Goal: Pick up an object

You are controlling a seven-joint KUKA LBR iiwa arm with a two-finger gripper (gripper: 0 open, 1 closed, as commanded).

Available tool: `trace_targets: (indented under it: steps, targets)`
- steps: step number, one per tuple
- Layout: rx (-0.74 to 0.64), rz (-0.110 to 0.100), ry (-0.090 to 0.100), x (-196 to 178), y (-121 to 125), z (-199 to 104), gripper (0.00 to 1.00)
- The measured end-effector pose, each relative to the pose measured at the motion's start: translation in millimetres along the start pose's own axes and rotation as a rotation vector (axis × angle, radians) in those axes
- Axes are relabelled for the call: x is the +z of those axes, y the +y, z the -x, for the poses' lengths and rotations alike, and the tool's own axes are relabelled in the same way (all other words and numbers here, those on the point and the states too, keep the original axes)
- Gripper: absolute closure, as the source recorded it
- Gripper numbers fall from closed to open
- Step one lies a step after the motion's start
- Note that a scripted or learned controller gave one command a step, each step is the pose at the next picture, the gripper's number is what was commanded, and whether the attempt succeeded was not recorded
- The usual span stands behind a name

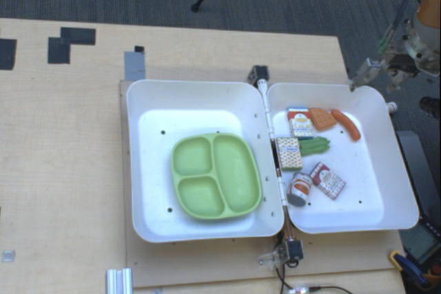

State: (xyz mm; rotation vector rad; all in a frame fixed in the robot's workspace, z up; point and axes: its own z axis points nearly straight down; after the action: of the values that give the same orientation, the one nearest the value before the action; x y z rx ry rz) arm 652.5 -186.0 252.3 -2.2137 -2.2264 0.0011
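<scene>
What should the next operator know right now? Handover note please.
Gripper: raised by the right bin's far right corner, nothing between its fingers.
Right bin: sausage, orange piece, green piece, three small boxes, a small can, all near the divider side.
Left bin: green divided plate.
Done: no pick yet.
Left: descend, grasp one object, lift.

A pale green divided plate [216, 176] sits in a white bin [148, 169]. The other white bin [375, 175] holds an orange-red sausage [346, 124], a green vegetable [314, 145] and red-and-white packets [328, 180].
</scene>
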Motion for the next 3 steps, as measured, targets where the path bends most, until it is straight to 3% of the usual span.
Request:
trace_targets:
  steps: [1, 2, 3]
  targets:
    - [0.003, -0.004, 0.001, 143, -77, 19, 0.00]
    - [0.005, 0.010, -0.003, 168, -162, -49, 0.00]
    - [0.003, 0.010, -0.002, 160, -161, -50, 1.00]
